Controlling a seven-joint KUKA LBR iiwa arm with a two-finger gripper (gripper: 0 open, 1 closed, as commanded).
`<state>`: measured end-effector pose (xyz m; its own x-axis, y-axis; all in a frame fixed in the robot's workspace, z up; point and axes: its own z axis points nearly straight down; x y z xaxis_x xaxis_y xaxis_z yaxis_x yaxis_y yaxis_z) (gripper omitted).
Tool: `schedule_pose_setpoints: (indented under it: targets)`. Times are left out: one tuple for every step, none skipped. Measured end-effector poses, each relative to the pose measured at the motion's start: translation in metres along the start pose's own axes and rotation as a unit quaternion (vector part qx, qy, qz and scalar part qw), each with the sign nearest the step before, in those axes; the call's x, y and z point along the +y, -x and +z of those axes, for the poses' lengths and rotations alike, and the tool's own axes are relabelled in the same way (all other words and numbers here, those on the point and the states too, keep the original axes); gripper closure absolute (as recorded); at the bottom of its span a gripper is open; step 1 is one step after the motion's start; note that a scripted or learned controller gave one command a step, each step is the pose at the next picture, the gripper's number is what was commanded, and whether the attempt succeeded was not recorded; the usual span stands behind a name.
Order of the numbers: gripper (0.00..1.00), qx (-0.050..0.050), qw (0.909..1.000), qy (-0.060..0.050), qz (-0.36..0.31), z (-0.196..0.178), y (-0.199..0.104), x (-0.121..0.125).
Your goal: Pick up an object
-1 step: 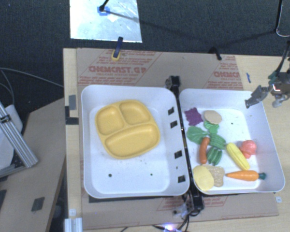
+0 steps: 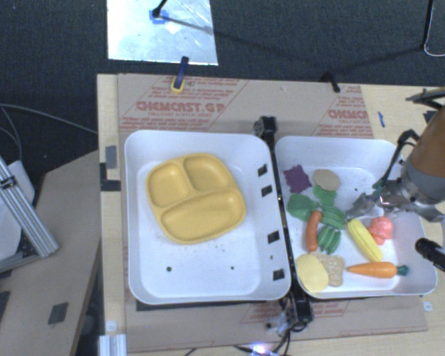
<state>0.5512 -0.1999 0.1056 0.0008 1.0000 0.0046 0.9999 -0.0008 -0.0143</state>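
Over the right bin the gripper is seen low among toy foods — a corn cob, a pink piece, green vegetables and two carrots — with nothing seen clasped, though its jaw state cannot be told, while a yellow divided plate is seen in the left bin.
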Motion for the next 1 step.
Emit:
schedule_pose_setpoints:
  targets:
    - [0.00, -0.002, 1.0000, 0.009, -0.002, 0.0211, -0.0508, -0.0312]
